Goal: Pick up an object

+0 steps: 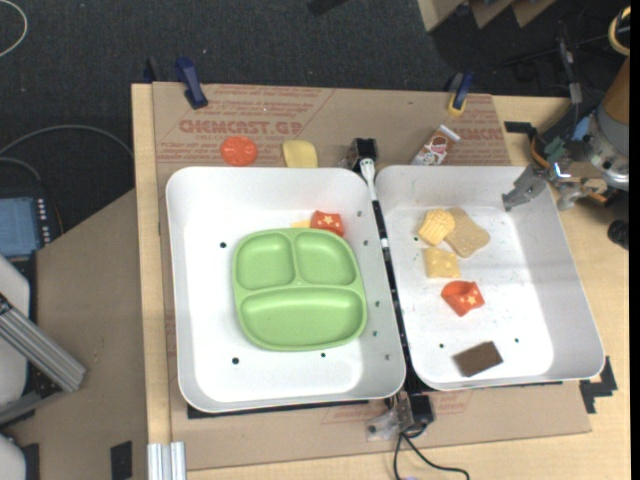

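Note:
The right bin [560, 268] holds a yellow corn piece [434, 227], a tan cracker [467, 236], a yellow cheese wedge [441, 263], a red strawberry-like piece [462, 297] and a brown square [477, 358]. In the left bin [195, 268] a red piece [327, 222] lies just behind a green divided plate [298, 288]. My gripper [543, 197] hangs over the right bin's far right corner, open, with nothing between its fingers. It is well right of the cracker and corn.
On the cardboard behind the bins lie an orange disc [239, 151], a pale yellow piece [299, 154], a black item [364, 152] and a small packet [433, 149]. Blue clamps [190, 81] grip the board's far edge. The bins meet at a central ridge [383, 258].

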`<action>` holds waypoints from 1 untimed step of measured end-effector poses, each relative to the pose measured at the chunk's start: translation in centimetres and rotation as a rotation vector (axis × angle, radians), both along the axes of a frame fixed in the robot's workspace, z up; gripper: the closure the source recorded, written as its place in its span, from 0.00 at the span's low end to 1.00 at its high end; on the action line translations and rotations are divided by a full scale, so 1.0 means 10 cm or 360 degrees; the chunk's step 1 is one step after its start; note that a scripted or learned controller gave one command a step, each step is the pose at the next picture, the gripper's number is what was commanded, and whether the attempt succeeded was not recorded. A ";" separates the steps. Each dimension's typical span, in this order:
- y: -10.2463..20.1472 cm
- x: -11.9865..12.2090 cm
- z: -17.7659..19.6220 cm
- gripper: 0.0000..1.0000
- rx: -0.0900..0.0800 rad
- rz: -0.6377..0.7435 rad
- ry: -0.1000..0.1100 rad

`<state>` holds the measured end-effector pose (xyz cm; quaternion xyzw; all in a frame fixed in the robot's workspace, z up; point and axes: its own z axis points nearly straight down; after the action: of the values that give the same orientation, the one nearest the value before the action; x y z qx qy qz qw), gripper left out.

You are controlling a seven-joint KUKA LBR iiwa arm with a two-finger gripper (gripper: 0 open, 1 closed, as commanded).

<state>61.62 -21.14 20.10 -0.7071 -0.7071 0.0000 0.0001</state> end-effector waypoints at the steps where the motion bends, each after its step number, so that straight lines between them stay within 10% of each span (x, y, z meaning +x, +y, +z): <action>1: 0.44 -1.09 -0.79 0.00 0.0010 -0.0002 0.0024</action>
<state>50.71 -16.70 12.23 -0.7076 -0.7066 0.0031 0.0076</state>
